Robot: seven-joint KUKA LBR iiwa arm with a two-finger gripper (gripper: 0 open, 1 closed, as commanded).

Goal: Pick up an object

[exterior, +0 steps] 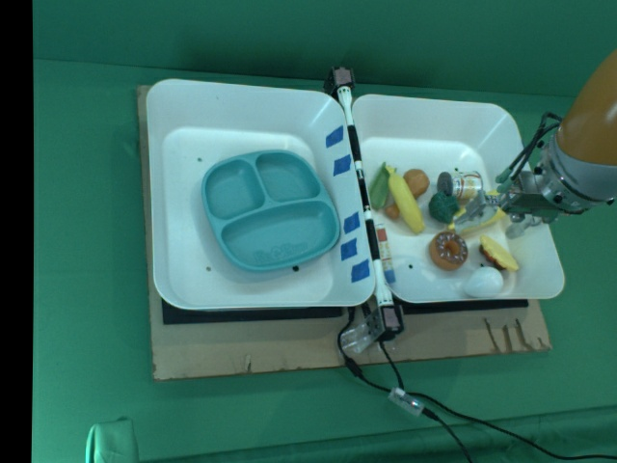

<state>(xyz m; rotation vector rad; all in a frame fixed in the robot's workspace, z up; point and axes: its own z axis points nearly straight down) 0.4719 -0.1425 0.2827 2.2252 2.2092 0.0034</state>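
Note:
The right bin (525, 280) holds several toy foods. Among them are a yellow corn cob (405, 202), an orange (416, 181), a broccoli (443, 207), a small can (455, 183), a chocolate donut (448, 250), a yellow-and-red slice (498, 254) and a white egg (483, 282). My gripper (479, 216) reaches in from the right and sits low over the bin's right half, between the can and the slice. A thin yellow piece (485, 222) lies right at its tip; whether it is gripped cannot be made out.
The left bin (178, 123) holds a teal divided plate (270, 210). A divider (359, 186) with blue tape runs between the bins, with a marker-like stick (384, 251) beside it. Cables (415, 408) trail off the cardboard base in front.

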